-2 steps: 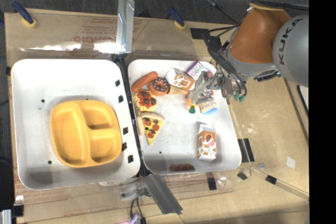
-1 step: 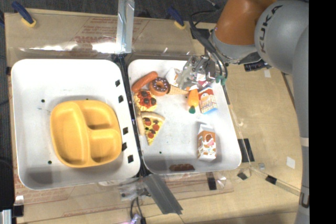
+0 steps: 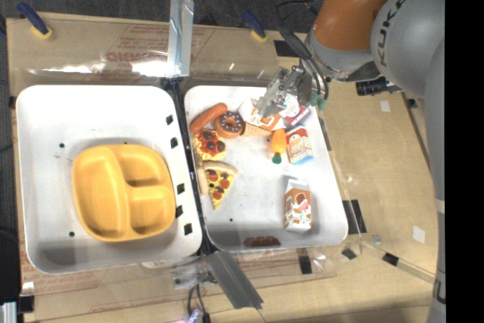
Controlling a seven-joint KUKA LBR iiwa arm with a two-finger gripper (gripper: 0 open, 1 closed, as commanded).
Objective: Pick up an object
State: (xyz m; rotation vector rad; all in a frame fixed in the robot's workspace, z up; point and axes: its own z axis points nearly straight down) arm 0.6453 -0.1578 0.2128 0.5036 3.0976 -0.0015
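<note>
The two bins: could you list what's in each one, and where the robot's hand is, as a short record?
left bin: a yellow tray with compartments
right bin: hot dog, donut, two pizza slices, carrot, small cartons
hand: over the right bin's far corner, above a carton
arm: reaching in from the right

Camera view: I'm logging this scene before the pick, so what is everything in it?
bins: 2, white, side by side on the bench
divided tray: 1, yellow, left bin
hot dog: 1, red-orange, right bin, top left
donut: 1, dark brown, beside the hot dog
pizza slices: 2, orange with dark toppings, right bin's left side
carrot: 1, orange, right bin, upper middle
cartons: 2, white and orange-red, right bin's right side
arm: 1, grey with orange band, upper right
gripper: 1, metallic, over the right bin's top edge
</note>
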